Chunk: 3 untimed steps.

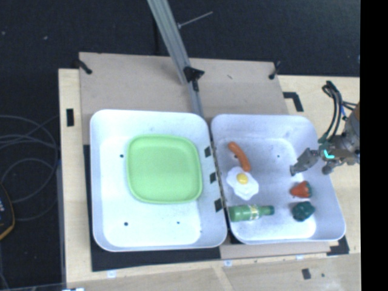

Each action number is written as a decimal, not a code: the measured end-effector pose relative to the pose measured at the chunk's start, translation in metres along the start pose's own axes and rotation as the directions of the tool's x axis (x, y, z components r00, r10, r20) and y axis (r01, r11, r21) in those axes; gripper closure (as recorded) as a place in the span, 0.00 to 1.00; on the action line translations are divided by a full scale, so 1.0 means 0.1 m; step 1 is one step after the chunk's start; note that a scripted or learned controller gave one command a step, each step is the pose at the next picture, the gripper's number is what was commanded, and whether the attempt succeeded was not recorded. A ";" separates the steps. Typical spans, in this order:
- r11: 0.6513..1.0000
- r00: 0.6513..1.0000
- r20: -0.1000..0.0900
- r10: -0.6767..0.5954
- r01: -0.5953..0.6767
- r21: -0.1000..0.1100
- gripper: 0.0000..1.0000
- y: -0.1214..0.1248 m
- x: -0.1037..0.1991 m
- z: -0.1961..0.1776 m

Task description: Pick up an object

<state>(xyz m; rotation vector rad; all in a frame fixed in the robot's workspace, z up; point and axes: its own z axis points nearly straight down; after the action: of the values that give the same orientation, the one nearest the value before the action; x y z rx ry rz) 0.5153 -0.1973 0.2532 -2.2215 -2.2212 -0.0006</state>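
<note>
Pincer (315,162): at three o'clock over the right bin (267,126), fingers spread, holding nothing.
Red object (301,190): just below it.
Green plate (163,168): left bin (109,162).

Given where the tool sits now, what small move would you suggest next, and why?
Probably lower the tool a little toward the small red toy pepper: the tool sits just above it in the right white bin, nothing shows between its fingers, and that pepper lies nearest.

Red object (300,190) in right bin (267,129)
</note>
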 end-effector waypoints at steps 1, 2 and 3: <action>1.000 1.000 0.000 0.000 0.000 0.000 0.00 0.00 0.00 0.00; 1.000 1.000 0.000 0.000 0.000 0.004 0.00 0.09 0.02 0.55; 1.000 1.000 -0.001 0.000 0.000 0.005 0.00 0.07 0.06 1.17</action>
<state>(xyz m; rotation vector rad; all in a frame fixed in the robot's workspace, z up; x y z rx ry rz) 0.5224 -0.1910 0.1366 -2.2192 -2.2179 0.0044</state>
